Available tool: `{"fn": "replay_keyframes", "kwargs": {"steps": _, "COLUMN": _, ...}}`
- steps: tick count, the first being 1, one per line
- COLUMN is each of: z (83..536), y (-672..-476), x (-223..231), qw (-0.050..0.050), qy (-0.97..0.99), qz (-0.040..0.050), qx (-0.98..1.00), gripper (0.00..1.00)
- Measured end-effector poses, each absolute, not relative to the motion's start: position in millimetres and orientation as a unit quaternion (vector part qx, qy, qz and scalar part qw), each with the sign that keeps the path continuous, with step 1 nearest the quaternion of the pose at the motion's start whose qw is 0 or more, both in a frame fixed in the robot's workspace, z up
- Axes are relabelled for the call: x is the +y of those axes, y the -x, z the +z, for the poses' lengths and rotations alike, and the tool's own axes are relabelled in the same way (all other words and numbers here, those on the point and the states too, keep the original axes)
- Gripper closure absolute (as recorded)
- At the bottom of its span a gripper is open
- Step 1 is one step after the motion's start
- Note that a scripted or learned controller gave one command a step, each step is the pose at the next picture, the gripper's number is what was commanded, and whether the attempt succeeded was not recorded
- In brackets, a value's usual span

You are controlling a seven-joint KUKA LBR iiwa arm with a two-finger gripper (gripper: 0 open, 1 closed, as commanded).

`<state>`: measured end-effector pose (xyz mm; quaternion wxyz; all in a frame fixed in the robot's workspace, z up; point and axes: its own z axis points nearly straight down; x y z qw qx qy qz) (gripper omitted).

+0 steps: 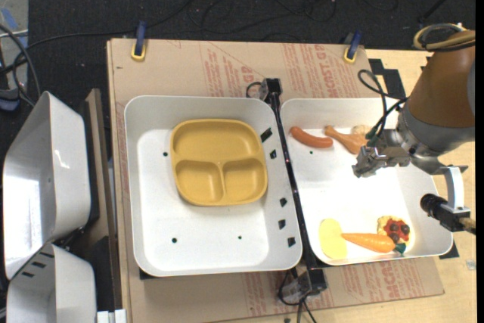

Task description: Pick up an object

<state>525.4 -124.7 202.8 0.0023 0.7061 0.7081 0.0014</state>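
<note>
— What lies in the right bin?
— A red-orange sausage (pixel 311 138) near the far left, a tan piece (pixel 346 138) just beside it. At the near edge, a yellow disc (pixel 330 237), an orange carrot (pixel 367 242) touching it, and a red-and-green piece (pixel 395 229).

Smooth glossy plastic on the 2 white bins (pixel 151 238), matt yellow plastic on the divided plate (pixel 219 161), rough brown cardboard (pixel 227 64) underneath.

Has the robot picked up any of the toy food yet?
Not yet. The pincer hangs in the right bin near the sausage, with nothing seen between its fingers. The carrot and the sausage both lie on the bin floor. Grabbing and lifting one is left.
</note>
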Motion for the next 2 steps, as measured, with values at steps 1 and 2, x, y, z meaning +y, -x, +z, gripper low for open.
{"fn": "replay_keyframes", "kwargs": {"steps": 1, "z": 255.2, "y": -527.1, "x": -124.9, "qw": 0.003, "qy": -0.706, "qz": 0.0017, "qx": 0.708, "gripper": 1.0}}
{"fn": "replay_keyframes", "kwargs": {"steps": 2, "z": 243.9, "y": -557.1, "x": -78.1, "qw": 0.001, "qy": -0.704, "qz": 0.0007, "qx": 0.71, "gripper": 1.0}}
